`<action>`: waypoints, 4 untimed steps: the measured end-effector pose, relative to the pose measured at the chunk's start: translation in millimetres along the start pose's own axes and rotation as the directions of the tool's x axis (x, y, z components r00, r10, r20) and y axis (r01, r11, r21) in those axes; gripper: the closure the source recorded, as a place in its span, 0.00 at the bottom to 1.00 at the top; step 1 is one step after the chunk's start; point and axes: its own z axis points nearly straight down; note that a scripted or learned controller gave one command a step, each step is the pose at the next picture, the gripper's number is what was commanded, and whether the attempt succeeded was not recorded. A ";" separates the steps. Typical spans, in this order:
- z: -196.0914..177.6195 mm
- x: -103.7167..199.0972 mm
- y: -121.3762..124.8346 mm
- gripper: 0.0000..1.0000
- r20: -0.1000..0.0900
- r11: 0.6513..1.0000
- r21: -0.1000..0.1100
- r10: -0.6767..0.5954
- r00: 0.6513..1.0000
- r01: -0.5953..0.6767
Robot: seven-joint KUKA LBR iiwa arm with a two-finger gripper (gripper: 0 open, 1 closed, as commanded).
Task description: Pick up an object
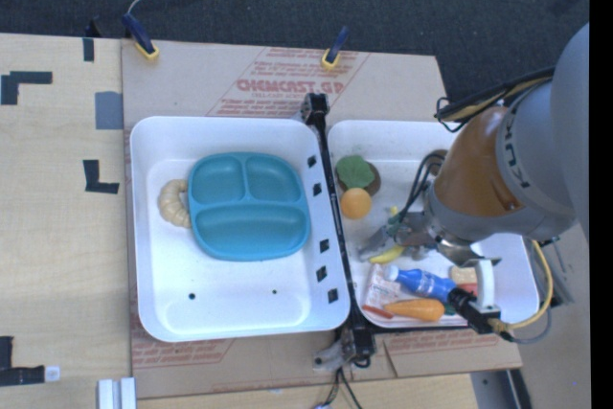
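Observation:
The right bin (402,131) holds a green and brown round object (355,172), an orange ball (355,203), a yellow banana-like piece (385,254), a blue bottle (424,283), an orange carrot (418,309) and a white card (388,287). My gripper (402,232) is low inside this bin, just above the yellow piece and right of the orange ball. The wrist and arm (484,177) cover the bin's right half.
The left bin (153,235) bears a blue divided plate (249,205) with a beige knobbly object (173,202) at its left side. A black divider clip (316,106) sits between the bins. Yellow clamps (142,38) hold the cardboard at the back.

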 end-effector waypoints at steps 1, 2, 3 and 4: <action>-0.2 -1.2 -19.4 0.00 0.000 1.000 -0.002 -0.001 1.000 0.001; 0.5 -3.3 -14.7 0.00 -0.003 1.000 0.005 0.000 1.000 0.000; -98.0 36.7 28.5 0.00 -0.002 1.000 0.005 -0.002 1.000 0.002; 0.5 -2.2 38.9 0.00 -0.002 1.000 0.003 -0.001 1.000 0.001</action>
